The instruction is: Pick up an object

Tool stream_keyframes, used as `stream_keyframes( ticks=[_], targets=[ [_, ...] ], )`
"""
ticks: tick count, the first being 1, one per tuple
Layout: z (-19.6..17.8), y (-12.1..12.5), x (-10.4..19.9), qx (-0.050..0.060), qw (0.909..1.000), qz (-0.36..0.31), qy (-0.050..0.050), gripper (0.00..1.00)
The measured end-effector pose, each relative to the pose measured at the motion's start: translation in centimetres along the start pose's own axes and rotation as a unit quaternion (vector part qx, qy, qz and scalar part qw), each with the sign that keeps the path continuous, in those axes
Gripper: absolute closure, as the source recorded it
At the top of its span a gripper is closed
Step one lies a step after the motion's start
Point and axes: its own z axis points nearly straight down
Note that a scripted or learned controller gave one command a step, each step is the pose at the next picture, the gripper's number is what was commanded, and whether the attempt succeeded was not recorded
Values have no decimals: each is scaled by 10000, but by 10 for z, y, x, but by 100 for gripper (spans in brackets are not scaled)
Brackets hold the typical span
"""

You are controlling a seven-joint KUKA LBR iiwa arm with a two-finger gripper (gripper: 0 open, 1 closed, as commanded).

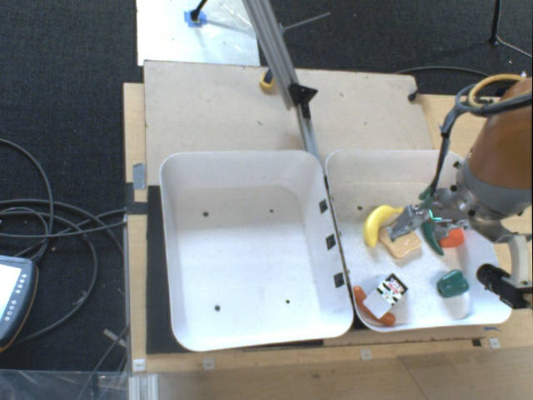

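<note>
The table (208,107) was a pale, speckled board with wooden edging, standing on dark carpet, with black cables (50,215) looping over the floor at the left and a grey pendant (12,294) at the edge. A metal pole (279,48) slanted across the table toward the seam between the two white bins. The left bin (241,248) and the right bin (400,169) sat touching side by side. In the right bin lay one yellow banana (379,222), one tan block (403,246) just beside it, one small black-and-white patterned box (391,288), one orange-red piece (372,307) near the front rim, and one dark green cap on a white item (454,286). The end effector (416,221) hung low over the banana and tan block; whether it was apart or together could not be told.
</note>
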Motion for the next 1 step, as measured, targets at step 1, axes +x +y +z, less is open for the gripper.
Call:
stream_keyframes(
  ticks=[1],
  targets=[
    [-2,1,0,-25,10000,10,-4,0]
  ],
)
